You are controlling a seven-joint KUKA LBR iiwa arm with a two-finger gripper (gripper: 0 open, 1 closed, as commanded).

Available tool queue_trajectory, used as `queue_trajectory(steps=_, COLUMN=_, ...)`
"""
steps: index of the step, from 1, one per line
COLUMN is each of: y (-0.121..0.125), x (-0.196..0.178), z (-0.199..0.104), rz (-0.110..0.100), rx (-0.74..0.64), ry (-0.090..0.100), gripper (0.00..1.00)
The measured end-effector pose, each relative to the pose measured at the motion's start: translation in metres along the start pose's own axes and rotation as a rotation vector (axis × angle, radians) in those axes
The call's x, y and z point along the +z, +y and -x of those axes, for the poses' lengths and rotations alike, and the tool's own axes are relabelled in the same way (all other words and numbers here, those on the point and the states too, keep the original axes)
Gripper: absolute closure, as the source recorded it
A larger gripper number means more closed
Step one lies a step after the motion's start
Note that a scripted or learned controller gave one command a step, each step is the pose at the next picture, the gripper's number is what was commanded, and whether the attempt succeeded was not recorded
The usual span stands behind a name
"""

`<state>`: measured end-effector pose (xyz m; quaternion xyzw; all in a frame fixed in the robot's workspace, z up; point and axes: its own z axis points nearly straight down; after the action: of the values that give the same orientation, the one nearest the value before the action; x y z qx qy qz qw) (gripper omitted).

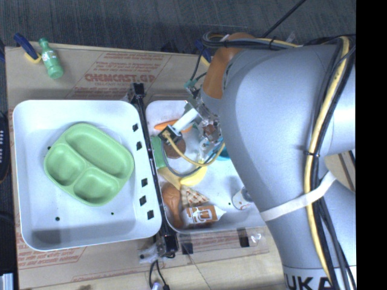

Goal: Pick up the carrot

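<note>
Red print reading CHEMCAST GP crosses the cardboard-covered counter, and KUKA marks the grey arm. The smooth orange carrot lies in the right bin's far left corner, near the tool; whether the tool is apart or together I cannot tell.

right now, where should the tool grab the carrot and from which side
Grip the carrot across its exposed middle, coming from straight above. It lies flat and long near the right bin's dividing wall, so a side approach looks blocked, and its thin width suits a cross grip. Its other end is hidden under the tool.
</note>
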<state>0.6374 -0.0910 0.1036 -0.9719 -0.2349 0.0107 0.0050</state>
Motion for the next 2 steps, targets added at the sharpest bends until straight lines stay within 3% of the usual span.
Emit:
queue_trajectory(steps=1, y=-0.0019, x=-0.0137, z=-0.0032, rz=-0.005, rx=-0.012, ry=0.002, gripper=1.00)
queue_trajectory(steps=2, y=-0.0024, x=-0.0134, z=-0.0034, rz=-0.006, rx=-0.014, ry=0.002, gripper=0.00)
